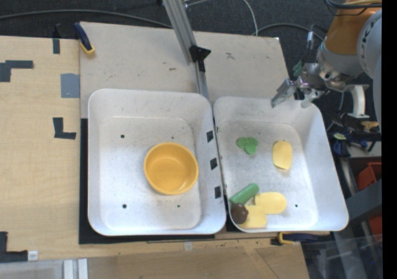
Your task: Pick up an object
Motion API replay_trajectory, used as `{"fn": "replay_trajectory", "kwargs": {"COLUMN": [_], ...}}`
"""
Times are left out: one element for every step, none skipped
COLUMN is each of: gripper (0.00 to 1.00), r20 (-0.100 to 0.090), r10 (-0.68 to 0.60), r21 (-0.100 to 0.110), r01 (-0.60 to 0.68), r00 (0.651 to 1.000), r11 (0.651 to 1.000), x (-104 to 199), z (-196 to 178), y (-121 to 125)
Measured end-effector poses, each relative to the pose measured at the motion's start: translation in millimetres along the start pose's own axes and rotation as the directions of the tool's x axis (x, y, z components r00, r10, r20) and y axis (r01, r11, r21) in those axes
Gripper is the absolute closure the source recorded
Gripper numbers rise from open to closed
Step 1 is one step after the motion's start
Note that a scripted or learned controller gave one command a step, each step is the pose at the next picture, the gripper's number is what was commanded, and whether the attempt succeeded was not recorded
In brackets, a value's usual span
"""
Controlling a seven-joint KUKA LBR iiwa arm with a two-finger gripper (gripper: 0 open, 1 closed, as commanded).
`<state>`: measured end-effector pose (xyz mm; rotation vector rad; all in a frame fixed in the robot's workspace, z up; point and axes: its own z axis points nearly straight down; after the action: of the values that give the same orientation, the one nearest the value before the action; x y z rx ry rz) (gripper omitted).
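Two white bins on bench; right bin [322,141] landmark. Inside it, small yellow piece [282,154] near centre, ready for picking. Above its far rim, pincer [289,95], spread and holding nothing, apparently poised to descend.

A yellow-orange bowl [171,168] is sitting in the white left bin [105,147], whose floor is showing fine dark speckles. In the white right bin [322,166], a green leafy piece [247,145], a pale yellow oval piece [282,155], a green stick [244,194], a dark brown lump [239,213] and a pale yellow lower piece [267,206] are lying. The grey arm [353,30] at upper right is showing its orange band.
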<state>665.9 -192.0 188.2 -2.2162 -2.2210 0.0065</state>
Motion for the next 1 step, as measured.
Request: {"fn": "replay_trajectory", "kwargs": {"gripper": [0.0], "r20": [0.0], "r10": [-0.001], "r21": [0.0], "r01": [0.001], "r00": [1.0], "r11": [1.0], "x": [2.2], "z": [43.9], "y": [-1.0]}}
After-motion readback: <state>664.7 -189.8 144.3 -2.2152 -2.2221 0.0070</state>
